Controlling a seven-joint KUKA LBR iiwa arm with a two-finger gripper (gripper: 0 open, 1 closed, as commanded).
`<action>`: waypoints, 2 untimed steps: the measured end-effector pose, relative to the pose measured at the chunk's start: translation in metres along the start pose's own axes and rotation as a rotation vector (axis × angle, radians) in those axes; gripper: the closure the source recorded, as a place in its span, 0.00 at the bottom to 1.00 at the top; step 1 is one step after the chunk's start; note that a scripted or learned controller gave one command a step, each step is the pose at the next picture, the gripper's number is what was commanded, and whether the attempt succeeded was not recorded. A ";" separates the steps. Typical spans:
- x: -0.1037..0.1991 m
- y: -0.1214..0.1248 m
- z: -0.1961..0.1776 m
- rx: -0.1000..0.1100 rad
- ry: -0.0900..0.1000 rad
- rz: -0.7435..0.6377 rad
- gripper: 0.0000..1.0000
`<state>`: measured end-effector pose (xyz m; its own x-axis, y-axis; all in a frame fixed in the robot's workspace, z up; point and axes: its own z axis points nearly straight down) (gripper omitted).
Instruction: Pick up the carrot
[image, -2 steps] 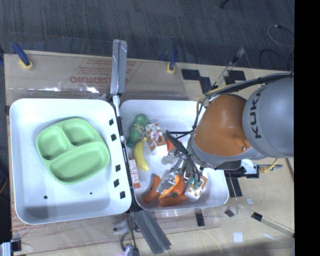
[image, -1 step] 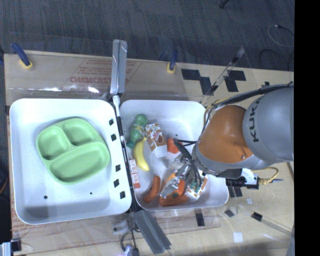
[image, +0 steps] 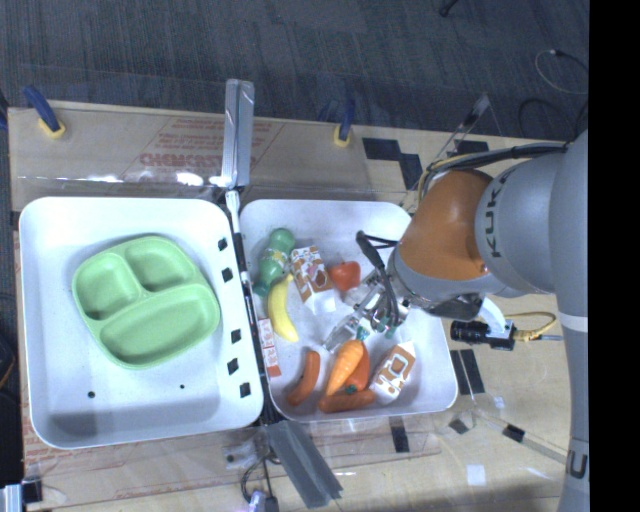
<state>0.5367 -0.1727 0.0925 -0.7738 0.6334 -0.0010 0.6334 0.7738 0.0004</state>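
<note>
Grey arm (image: 540, 230) with orange band comes in from 3 o'clock, wrist over the right bin (image: 300, 215). Gripper (image: 365, 318) sits low near the bin's centre, pointing toward 7 o'clock; fingers too small and cluttered to read, so cannot tell if spread or closed, and nothing is visibly between them.

Carrot (image: 345, 366) lies in the right bin at about 6 o'clock of the gripper, just beside its tip, tilted with the thick end up toward the gripper. Contact unclear.

Other items in the right bin: hot dog (image: 303, 376) at 9 o'clock of the carrot, close beside it; small carton (image: 393, 370) at 3 o'clock of the carrot, touching or nearly so; a red-orange piece (image: 345, 402) under the carrot's lower end. Banana (image: 282, 310) at 9 o'clock of the gripper, green vegetable (image: 276, 255) above the banana, another small carton (image: 309, 273) and a red tomato-like item (image: 345, 275) at 11–12 o'clock of the gripper.

Left bin (image: 60, 400) holds a green divided plate (image: 147, 300), well apart from the arm.
</note>
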 end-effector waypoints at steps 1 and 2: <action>0.000 0.001 -0.010 -0.001 -0.001 -0.005 1.00; 0.000 0.001 -0.010 -0.001 -0.001 -0.005 0.00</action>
<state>0.5377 -0.1721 0.1030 -0.7770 0.6295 -0.0022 0.6295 0.7770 0.0011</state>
